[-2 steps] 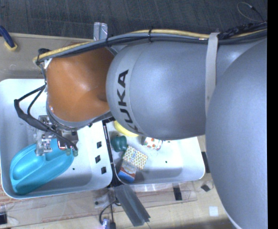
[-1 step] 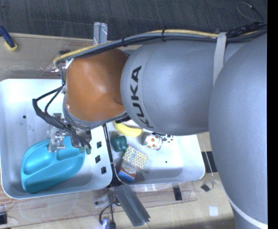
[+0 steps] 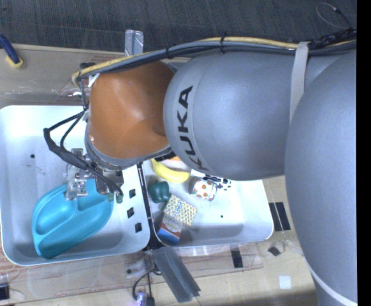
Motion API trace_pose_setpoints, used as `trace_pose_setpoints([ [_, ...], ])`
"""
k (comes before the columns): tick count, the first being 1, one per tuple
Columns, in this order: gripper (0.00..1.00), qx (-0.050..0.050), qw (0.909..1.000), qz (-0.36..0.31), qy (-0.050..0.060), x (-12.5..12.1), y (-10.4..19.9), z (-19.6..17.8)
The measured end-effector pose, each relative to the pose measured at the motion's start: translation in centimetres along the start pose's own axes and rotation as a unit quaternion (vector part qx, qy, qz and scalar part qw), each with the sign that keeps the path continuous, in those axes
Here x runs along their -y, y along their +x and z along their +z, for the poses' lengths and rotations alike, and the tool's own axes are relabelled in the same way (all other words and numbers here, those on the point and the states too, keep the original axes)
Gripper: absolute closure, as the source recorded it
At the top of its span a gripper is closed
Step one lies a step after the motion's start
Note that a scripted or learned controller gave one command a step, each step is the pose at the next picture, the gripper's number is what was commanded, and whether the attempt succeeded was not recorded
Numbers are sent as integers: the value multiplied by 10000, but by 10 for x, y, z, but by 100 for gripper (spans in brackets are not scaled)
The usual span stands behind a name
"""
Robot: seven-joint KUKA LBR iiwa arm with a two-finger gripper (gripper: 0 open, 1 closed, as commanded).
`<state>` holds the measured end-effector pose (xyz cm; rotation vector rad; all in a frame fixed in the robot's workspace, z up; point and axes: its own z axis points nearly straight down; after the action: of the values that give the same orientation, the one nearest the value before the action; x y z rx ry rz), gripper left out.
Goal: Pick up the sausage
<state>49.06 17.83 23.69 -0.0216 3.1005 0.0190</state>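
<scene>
Which item is the sausage is not showing clearly enough to tell — the arm [image 3: 236,107] is covering much of the right bin [image 3: 236,218], where a yellow banana [image 3: 169,173], a spotted toy [image 3: 203,189] and a patterned box [image 3: 180,210] are lying. The gripper [image 3: 97,189] is hanging over the left bin [image 3: 20,145] above a blue dish [image 3: 64,225] — fingers spread, gripping nothing.

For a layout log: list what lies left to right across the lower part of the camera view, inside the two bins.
Blue bowl → gripper → teal toy → patterned box → spotted white toy.
</scene>
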Motion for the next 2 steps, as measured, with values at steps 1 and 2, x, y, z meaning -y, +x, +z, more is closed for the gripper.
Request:
trace_pose_setpoints([
  [1,100,-136,9998,129,47,16,8,-4],
  [2,100,152,9891,-1467,-16,65,-2,9],
])
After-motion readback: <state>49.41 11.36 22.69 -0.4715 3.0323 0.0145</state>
